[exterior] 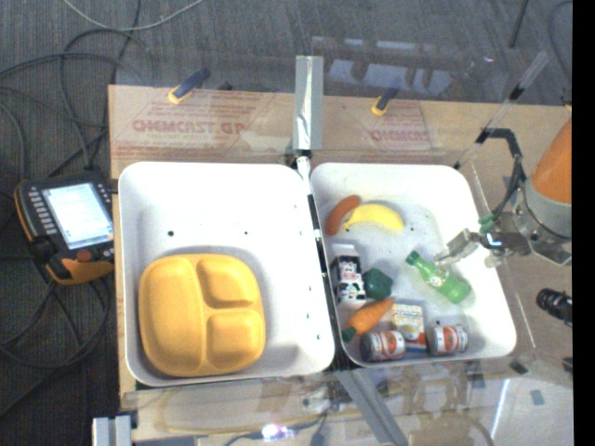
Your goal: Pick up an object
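The green bottle (439, 278) lies tilted in the right bin (483, 212), near its right wall. My pincer (457, 247) hovers touching its upper end; whether it is spread, I cannot tell. A carrot (371, 315) and cans (414, 342) lie nearer the front.

Brightness: even and fairly bright over my counter (186, 124), no hard shadows.
Glare: the right white bin (418, 179) washes out pale around the yellow banana (376, 216).
Shadow: soft grey beneath the yellow tray (203, 314).
Sharpness: grainy, slightly soft throughout; my arm (558, 179) blurs at the edge.
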Available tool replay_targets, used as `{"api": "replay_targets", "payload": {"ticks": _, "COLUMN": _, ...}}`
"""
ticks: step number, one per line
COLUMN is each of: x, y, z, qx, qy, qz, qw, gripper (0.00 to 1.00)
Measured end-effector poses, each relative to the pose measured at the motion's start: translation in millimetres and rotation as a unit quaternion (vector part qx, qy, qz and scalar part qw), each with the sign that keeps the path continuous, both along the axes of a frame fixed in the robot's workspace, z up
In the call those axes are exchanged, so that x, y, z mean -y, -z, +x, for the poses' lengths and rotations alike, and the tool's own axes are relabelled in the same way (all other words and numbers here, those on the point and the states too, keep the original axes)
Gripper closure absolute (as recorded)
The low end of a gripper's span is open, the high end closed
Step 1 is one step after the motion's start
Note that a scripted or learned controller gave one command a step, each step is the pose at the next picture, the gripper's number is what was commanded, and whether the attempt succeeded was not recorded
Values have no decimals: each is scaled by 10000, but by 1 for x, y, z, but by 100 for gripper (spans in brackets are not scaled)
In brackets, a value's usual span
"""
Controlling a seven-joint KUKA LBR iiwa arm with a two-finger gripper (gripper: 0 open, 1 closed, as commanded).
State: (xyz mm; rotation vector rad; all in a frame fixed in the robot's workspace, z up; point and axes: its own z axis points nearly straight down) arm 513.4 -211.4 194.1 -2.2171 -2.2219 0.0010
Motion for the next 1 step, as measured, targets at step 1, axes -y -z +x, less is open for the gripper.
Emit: {"api": "replay_targets", "payload": {"ticks": 1, "x": -4, "y": 59, "z": 54, "qx": 0, "qy": -157, "qz": -16, "qw": 9999, "gripper": 0}}
